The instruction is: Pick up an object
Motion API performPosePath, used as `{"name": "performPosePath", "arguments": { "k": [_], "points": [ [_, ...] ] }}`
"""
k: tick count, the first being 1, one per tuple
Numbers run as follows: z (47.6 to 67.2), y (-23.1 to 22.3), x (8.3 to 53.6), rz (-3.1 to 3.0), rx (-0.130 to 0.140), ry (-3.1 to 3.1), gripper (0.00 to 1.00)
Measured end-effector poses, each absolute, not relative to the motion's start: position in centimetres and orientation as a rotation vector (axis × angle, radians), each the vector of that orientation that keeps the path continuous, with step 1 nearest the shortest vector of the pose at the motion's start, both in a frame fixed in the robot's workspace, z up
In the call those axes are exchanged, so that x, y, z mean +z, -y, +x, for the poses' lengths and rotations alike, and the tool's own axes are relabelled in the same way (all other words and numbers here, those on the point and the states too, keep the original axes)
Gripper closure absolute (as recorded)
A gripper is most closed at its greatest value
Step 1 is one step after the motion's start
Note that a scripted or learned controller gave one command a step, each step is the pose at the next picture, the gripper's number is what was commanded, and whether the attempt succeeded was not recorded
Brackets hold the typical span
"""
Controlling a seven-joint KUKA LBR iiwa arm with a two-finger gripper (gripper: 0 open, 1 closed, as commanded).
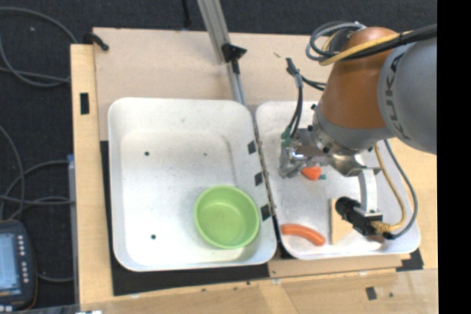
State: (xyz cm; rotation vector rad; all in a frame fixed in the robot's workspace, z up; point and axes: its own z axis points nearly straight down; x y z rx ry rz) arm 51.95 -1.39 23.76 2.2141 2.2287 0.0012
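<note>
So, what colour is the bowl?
The bowl is light green, seen clearly in the camera view.

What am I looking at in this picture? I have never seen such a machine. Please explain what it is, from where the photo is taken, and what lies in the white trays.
This is a robot arm, grey with an orange band, reaching in from the right. At its end sits a gripper, a two-finger tool for picking things up. The one camera is fixed above the bench and looks down at a slant. Two shallow white bins stand side by side. The left bin holds a green bowl. The right bin holds a long orange thing near its front edge and a small orange thing right beside the gripper. Whether the gripper holds anything, I cannot tell.
</note>
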Motion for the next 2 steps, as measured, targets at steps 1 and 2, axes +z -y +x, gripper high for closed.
{"name": "performPosePath", "arguments": {
  "k": [1, 2],
  "points": [
    [52.3, -4.5, 24.2, 2.211, 0.004, -2.233, 1.00],
    [51.2, -8.8, 23.7, 2.214, 0.001, -2.230, 1.00]
  ]
}}
